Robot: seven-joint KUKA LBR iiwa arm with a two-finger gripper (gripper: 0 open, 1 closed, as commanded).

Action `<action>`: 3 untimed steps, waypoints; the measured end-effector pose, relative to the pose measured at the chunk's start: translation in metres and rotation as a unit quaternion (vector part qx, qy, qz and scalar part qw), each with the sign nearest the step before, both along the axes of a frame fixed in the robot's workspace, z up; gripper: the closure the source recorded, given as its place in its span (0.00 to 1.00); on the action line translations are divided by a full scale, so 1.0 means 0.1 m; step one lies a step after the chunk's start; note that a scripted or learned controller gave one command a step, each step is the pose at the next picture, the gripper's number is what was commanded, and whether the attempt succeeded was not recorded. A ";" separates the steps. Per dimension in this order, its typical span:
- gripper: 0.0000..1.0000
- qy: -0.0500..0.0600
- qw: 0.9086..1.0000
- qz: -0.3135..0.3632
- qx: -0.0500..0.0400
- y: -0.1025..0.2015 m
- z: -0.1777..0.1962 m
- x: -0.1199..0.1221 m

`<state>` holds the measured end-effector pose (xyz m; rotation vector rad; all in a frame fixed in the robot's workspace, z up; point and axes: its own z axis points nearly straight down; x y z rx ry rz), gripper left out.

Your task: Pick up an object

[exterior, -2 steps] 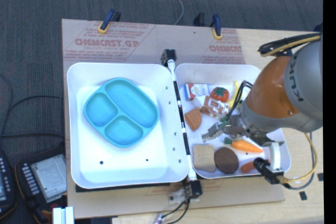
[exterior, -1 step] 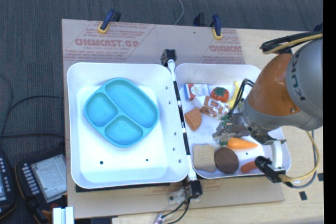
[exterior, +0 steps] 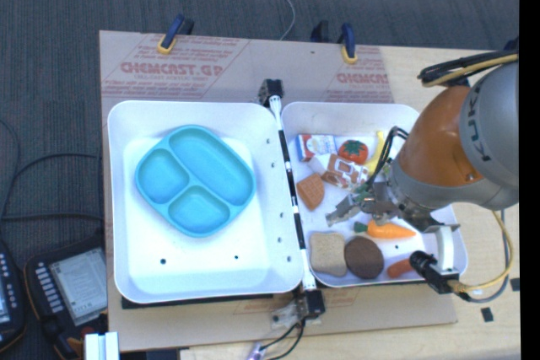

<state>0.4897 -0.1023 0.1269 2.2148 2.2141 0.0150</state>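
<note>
The right bin (exterior: 297, 181) holds several toy foods. Among them are a red tomato (exterior: 353, 150), a white and red packet (exterior: 317, 146), a brown wedge (exterior: 310, 191), a tan bread slice (exterior: 327, 254), a dark brown patty (exterior: 364, 257) and an orange carrot (exterior: 389, 229). My gripper (exterior: 350, 206) hangs low over the middle of this bin, between the brown wedge and the carrot. Its metal fingers (exterior: 340, 212) point left and look spread, with nothing between them.
The left bin (exterior: 126, 265) bears a blue divided plate (exterior: 195, 179). A black clamp (exterior: 272, 90) sits at the top of the seam between the bins. The arm's orange band (exterior: 439, 152) and grey body cover the right bin's right side. A red piece (exterior: 400, 269) lies by the near rim.
</note>
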 end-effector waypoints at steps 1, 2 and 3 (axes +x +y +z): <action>0.00 0.002 1.000 0.000 -0.002 0.01 -0.22 -0.01; 1.00 0.002 1.000 -0.001 -0.003 0.00 -0.12 -0.01; 0.00 0.002 1.000 -0.001 -0.002 0.00 -0.12 -0.01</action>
